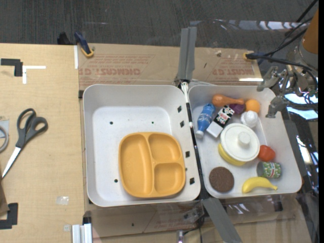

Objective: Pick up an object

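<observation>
Glossy round white lidded pot (239, 143): smooth curved banana (258, 185) below-right of it, claw (277, 92) above-right, can't tell how open.

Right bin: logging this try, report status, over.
Gripper above right bin's far right corner, nothing visibly held. Banana, lidded pot, bottle all lying in bin. Nothing blocking.

A divided tray (152, 164) lay in the left bin (96, 135). In the right bin (286, 151), a lidded pot (239, 144) sat centrally, a bottle (204, 118) at ten o'clock, a banana (258, 185) at five, a round disc (221, 179) at seven. Scissors (23, 135) lay on the bench (40, 186), left of both bins.
</observation>
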{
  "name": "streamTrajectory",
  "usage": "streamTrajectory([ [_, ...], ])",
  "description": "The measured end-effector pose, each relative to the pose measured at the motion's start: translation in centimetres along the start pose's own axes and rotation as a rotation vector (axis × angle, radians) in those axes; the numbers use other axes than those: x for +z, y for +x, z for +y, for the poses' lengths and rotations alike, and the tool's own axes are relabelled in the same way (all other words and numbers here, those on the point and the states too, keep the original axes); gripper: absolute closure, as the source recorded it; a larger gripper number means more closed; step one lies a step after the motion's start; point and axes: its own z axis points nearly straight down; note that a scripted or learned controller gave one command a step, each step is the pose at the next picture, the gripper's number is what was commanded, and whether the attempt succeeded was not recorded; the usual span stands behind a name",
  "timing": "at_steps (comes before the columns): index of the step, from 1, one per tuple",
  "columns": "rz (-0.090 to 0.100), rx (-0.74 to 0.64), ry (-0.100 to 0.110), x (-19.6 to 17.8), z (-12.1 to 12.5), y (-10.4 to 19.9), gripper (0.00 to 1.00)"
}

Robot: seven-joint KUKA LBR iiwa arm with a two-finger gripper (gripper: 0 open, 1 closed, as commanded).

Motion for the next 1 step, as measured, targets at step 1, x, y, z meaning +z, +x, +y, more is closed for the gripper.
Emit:
streamTrajectory([
  [1,0.001,0.048,0.000,12.30,-0.52,7.63,0.00],
])
